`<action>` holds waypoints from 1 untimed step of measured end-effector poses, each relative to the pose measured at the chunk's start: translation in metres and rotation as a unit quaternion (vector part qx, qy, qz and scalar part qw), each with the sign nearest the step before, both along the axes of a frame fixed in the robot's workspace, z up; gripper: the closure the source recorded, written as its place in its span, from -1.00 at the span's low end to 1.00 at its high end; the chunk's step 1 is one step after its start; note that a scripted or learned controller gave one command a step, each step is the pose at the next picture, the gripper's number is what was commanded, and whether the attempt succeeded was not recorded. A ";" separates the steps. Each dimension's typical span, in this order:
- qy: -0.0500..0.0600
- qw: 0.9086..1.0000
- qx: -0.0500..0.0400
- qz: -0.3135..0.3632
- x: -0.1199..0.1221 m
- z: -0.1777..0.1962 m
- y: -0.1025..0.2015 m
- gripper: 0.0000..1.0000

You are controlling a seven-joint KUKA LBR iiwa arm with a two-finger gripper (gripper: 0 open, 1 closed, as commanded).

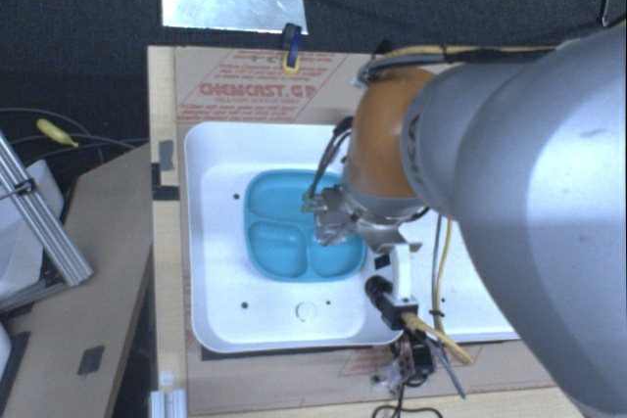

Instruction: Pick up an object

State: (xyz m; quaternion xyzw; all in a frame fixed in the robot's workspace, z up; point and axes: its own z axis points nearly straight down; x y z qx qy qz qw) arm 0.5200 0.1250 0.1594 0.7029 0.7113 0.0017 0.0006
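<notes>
A blue plate with three compartments (284, 230) lies in the left white bin (220, 210), right of the bin's middle. My gripper (328, 222) is down over the plate's right side, above the divider near its rim. The grey arm and its orange band (382, 147) hang over the gripper and hide the plate's right edge. I cannot make out how the fingers stand, and nothing shows between them.
The arm covers most of the right bin (470, 308), of which a strip shows at its front. Cables and a connector (411, 348) hang at the front edge between the bins. A cardboard sheet (255, 88) lies behind the bins.
</notes>
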 end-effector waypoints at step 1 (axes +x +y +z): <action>-0.007 1.000 0.000 -0.005 0.010 0.193 -0.059 1.00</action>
